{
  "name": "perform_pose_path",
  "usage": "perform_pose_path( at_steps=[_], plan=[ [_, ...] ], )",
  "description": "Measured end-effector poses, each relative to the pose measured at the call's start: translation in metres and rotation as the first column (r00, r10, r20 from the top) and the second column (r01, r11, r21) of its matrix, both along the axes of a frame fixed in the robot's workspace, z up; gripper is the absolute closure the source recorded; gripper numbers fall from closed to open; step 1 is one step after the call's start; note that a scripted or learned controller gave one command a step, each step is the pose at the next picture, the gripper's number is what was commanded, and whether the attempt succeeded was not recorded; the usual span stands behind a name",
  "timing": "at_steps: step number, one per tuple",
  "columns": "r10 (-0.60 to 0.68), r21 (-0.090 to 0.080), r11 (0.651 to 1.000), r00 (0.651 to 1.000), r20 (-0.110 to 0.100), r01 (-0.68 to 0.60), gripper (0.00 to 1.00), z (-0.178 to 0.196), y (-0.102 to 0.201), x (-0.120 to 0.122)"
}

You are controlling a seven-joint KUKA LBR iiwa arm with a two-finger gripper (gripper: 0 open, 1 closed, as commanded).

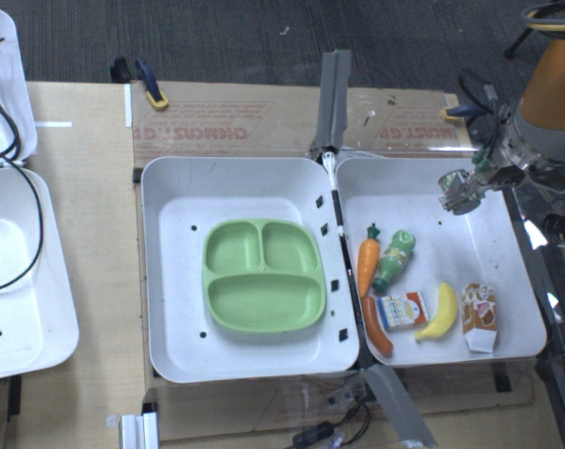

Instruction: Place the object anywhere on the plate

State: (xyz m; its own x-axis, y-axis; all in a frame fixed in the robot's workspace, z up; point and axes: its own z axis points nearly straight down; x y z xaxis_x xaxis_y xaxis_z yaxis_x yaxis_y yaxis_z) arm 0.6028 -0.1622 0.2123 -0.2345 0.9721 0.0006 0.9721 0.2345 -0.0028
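A green divided plate [263,276] lies in the left bin [170,251]. The right bin [423,195] holds an orange carrot [367,262], a green bottle [394,259], a small white and red carton [400,311], a red sausage [377,327], a yellow banana [439,313] and a brown and white carton [479,317]. My gripper [460,193] hangs over the right bin's far right part, above bare bin floor and apart from all the objects. Nothing shows between its fingers.
The grey arm with its orange band [549,92] reaches in from the right edge. A grey divider post [333,101] stands between the bins at the back. A blue and yellow clamp [150,86] sits on the bench at the back left.
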Motion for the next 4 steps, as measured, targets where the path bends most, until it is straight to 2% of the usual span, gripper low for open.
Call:
perform_pose_path(
  at_steps=[1,2,3,4],
  plan=[
    [-0.179,0.0,0.984,0.984,-0.005,0.179,1.0,-0.024,0.047,-0.076],
    [-0.106,-0.001,0.994,0.994,-0.004,0.106,1.0,-0.024,0.125,-0.057],
    [-0.143,-0.004,0.99,0.99,-0.004,0.143,1.0,-0.021,0.204,-0.042],
    [-0.144,-0.003,0.99,0.99,-0.004,0.144,0.0,-0.021,0.204,-0.042]
  ],
)
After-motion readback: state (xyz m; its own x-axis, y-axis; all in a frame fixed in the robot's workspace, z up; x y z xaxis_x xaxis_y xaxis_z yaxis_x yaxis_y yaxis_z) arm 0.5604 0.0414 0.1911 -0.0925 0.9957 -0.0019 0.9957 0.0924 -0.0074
